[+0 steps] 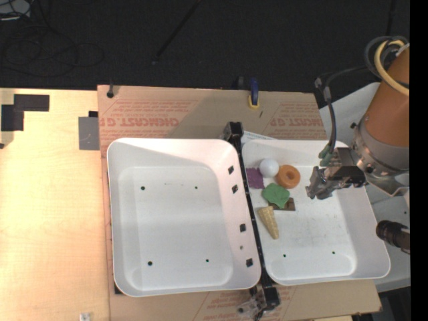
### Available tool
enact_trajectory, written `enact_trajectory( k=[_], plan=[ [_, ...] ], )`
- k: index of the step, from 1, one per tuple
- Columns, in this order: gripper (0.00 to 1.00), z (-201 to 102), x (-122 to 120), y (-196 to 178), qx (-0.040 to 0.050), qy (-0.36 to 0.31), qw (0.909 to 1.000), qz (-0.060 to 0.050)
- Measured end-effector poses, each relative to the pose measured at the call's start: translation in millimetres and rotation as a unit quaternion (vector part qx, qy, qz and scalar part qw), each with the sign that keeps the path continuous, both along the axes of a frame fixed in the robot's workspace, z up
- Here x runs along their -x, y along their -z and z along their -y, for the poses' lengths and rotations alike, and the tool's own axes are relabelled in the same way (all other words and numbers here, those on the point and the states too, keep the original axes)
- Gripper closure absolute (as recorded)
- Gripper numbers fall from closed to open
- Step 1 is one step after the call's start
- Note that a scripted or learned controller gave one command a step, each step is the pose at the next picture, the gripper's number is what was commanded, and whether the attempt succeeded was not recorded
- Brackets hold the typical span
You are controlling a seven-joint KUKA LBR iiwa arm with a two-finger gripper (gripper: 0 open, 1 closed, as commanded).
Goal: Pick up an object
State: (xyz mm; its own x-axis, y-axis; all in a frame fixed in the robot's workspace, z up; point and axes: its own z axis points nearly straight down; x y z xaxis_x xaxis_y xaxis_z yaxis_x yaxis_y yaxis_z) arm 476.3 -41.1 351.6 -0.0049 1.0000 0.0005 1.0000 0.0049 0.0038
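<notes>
right white bin (361,263), pincer (319,187) hovering near orange ring (289,176), its grip state unclear

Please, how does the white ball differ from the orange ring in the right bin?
The white ball is plain white and solid; the orange ring is orange with a hole in its middle. The ball looks smaller than the ring. The ball lies left of the ring, nearer the purple piece. Both are round and rest in the right bin.
</notes>
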Motion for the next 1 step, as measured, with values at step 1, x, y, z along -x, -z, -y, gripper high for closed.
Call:
enact_trajectory(
  k=[1],
  plan=[
    [1.0,23.9,-2.8,173.1,-0.0003,0.004,0.9999,-0.01]
  ],
)
